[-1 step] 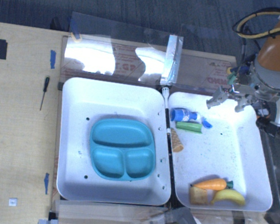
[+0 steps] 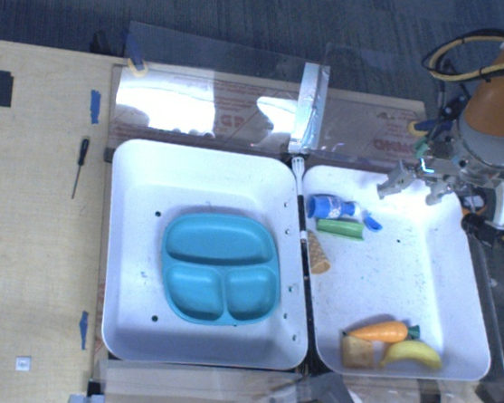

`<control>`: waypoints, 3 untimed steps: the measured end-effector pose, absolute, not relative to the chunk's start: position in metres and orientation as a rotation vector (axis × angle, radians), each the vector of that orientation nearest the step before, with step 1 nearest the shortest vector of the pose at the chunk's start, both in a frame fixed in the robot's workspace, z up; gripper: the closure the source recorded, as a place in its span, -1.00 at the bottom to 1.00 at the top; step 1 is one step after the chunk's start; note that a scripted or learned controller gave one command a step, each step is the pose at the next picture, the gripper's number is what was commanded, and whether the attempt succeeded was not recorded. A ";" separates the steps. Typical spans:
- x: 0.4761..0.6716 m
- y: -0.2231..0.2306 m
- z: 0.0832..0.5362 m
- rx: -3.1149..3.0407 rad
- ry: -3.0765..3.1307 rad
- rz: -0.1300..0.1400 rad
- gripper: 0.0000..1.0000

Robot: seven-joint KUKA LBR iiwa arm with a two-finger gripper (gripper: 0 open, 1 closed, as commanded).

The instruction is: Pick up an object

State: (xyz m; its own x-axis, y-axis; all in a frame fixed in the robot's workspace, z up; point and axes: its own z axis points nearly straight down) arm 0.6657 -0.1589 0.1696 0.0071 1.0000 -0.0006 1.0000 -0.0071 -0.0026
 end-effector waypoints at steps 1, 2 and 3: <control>0.665 -0.200 0.124 -2.182 -2.255 0.006 -1.00; 0.620 -0.163 0.087 -2.019 -2.413 -0.004 -1.00; 0.643 -0.108 0.087 -1.985 -2.444 0.001 -1.00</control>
